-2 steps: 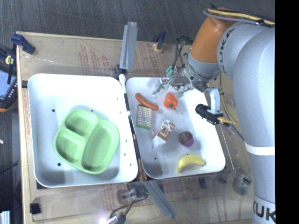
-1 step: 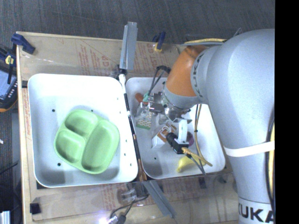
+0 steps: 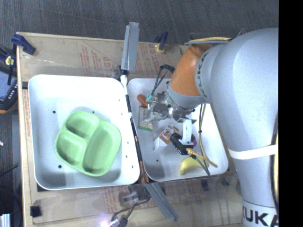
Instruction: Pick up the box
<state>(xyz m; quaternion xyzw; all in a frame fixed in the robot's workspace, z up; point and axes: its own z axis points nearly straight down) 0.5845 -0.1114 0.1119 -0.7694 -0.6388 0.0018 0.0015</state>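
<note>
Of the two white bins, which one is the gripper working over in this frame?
The right bin, nearest the arm. The gripper hangs over its clutter of small items, among them a box and a yellow piece. The left bin holds a green divided tray.

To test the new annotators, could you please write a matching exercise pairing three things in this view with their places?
Things:
1. green divided plate
2. yellow banana
3. gripper

Places:
A. near front edge of the right bin
B. in the left bin
C. over the upper part of the right bin, above the clutter

Pairs: 1-B, 2-A, 3-C
</note>
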